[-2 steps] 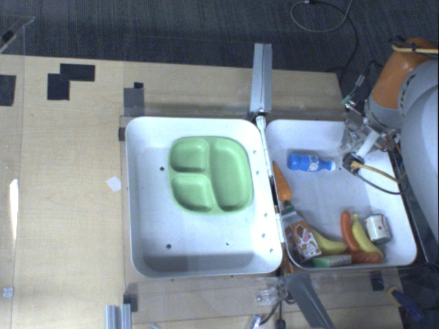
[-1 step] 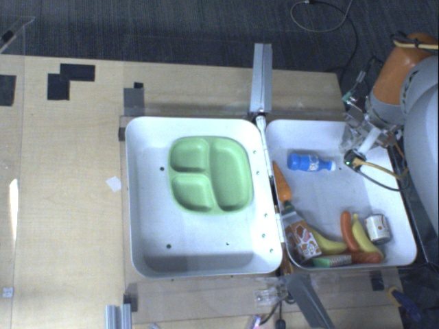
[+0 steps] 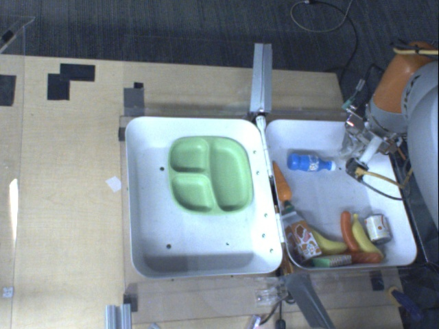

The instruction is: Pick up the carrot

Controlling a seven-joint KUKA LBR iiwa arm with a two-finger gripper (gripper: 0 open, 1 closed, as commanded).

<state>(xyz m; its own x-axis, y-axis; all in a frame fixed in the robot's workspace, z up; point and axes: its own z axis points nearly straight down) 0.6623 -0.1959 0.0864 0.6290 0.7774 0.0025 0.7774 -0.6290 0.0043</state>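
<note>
The carrot (image 3: 281, 184) is orange and thin. It lies along the left wall of the right bin (image 3: 329, 196), its narrow end pointing to the far side and a greenish end near the front. My gripper (image 3: 353, 155) hangs over the far right part of that bin, just right of a blue bottle (image 3: 310, 162). It is well apart from the carrot, with nothing visibly held. The grey arm with its orange band (image 3: 396, 84) comes in from the right.
The left bin (image 3: 147, 204) holds a green divided plate (image 3: 210, 173). At the right bin's front lie a brown packet (image 3: 300, 237), a banana (image 3: 329, 244), an orange-red sausage (image 3: 354, 233) and a small can (image 3: 377, 228). A cable (image 3: 384, 180) trails beside the gripper.
</note>
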